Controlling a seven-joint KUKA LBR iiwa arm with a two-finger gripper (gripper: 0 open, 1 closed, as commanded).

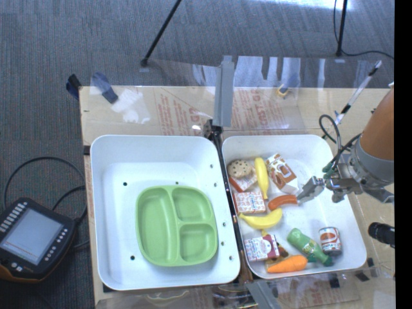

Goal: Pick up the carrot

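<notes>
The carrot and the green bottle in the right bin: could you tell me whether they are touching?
Cannot tell. In the camera view the carrot lies just below the green bottle, and the carrot's right end meets the bottle's cap end with no plain gap or contact.

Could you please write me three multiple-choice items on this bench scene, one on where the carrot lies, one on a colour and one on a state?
1. Where does the carrot lie?
A. On the green plate
B. At the near edge of the right bin
C. On the bench outside both bins

2. What colour is the divided plate in the left bin?
A. Green
B. Red
C. Blue

3. How does the gripper stand to the carrot?
A. It holds it between its fingers
B. It is apart from it, beside the sausage
C. It presses it against the can

Answers: 1 B, it lies at the right bin's front wall; 2 A, the plate is light green; 3 B, the carrot lies alone, nearer the camera.
</notes>
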